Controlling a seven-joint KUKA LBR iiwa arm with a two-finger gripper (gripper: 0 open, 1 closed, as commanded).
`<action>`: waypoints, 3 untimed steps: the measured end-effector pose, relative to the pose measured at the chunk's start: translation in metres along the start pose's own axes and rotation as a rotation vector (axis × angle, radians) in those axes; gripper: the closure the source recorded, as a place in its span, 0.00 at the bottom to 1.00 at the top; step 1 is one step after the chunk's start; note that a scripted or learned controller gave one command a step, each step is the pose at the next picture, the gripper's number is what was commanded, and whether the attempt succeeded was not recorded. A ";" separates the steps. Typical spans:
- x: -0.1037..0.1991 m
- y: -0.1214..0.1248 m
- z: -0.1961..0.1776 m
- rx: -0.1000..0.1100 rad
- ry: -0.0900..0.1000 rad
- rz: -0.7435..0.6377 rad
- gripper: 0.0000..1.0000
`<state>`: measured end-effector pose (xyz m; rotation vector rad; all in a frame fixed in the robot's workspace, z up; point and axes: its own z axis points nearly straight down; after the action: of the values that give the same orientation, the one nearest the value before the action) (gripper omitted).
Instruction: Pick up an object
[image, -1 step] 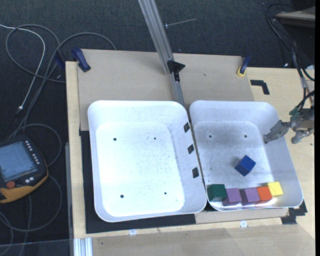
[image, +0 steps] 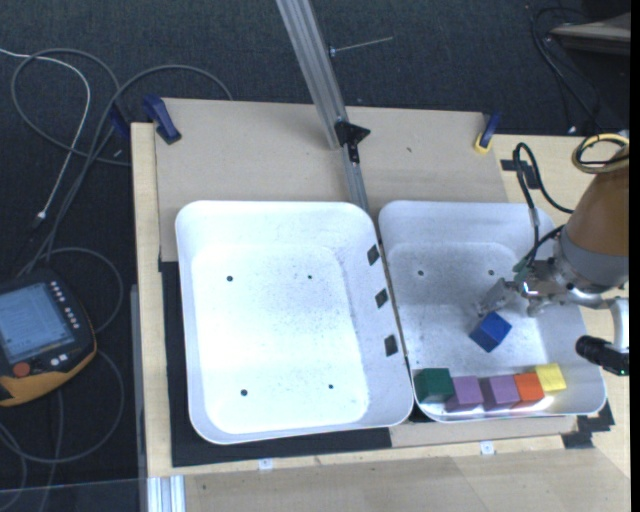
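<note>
No brand, label or writing is legible anywhere. The blue cube (image: 491, 331) lies tilted on the floor of the right bin (image: 440, 232), just below and slightly left of the gripper (image: 512, 293), close to its fingertips but not between them. Whether the gripper is apart or together cannot be told. Along the right bin's near wall, below the blue cube, sit a green cube (image: 433, 384), two purple cubes (image: 482, 392), an orange cube (image: 528, 387) and a yellow cube (image: 551, 378) in a row.

Bright even overhead light, white bins (image: 270, 215) slightly glary, soft shadows, mild graininess
</note>
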<state>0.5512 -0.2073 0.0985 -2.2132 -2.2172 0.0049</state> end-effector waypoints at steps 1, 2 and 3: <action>0.043 -0.022 0.000 -0.003 0.001 -0.001 0.00; 0.083 -0.055 0.000 -0.003 0.000 -0.001 0.00; 0.099 -0.042 0.000 -0.010 -0.004 -0.001 0.00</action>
<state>0.5092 -0.1088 0.0993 -2.2187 -2.2253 -0.0014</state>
